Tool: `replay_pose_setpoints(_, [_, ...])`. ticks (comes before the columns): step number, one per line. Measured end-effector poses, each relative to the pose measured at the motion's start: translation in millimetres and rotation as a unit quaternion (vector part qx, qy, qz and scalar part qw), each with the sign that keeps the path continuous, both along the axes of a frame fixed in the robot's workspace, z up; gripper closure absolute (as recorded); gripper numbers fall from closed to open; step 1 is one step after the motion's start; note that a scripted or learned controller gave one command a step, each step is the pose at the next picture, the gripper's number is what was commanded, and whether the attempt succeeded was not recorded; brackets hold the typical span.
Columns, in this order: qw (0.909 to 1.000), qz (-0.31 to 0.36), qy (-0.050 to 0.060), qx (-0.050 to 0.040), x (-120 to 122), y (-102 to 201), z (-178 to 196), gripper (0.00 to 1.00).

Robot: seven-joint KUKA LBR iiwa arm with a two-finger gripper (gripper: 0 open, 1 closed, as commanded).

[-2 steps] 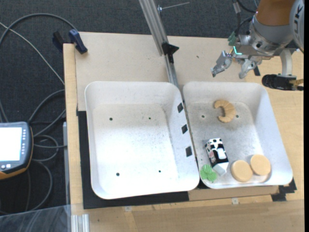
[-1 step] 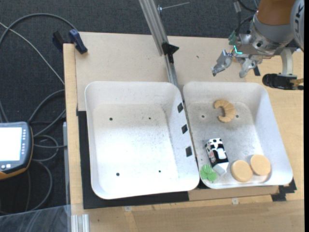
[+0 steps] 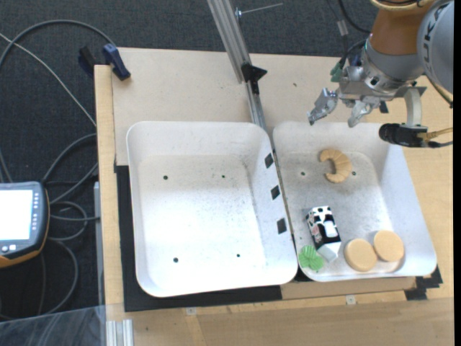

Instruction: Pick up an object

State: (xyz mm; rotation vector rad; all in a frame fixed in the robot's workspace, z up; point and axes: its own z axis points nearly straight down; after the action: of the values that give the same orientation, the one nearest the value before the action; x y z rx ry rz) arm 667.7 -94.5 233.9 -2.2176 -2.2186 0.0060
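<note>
Cookies (image 3: 374, 250) are sitting at the right bin's (image 3: 411, 193) near edge, a croissant (image 3: 335, 164) further back. Gripper (image 3: 337, 114) is hovering above the far rim, fingers spread wide and holding nothing; looks like it's needing to drop onto the croissant next

Tan croissant (image 3: 336, 165), black-white carton (image 3: 323, 228), green piece (image 3: 311, 258), two tan discs (image 3: 374, 250): right bin.
</note>
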Motion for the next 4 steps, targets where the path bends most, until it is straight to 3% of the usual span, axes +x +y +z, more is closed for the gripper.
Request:
replay_pose_setpoints(2, [1.0000, 0.001, 0.001, 0.0004, 5.6, 7.4, -121.4, 0.00])
replay_pose_setpoints(3, [1.0000, 0.000, -0.004, 0.0005, 8.6, 7.6, -104.9, 1.00])
replay_pose_setpoints(4, [1.0000, 0.000, -0.007, -0.0008, 4.6, -0.5, -48.6, 1.00])
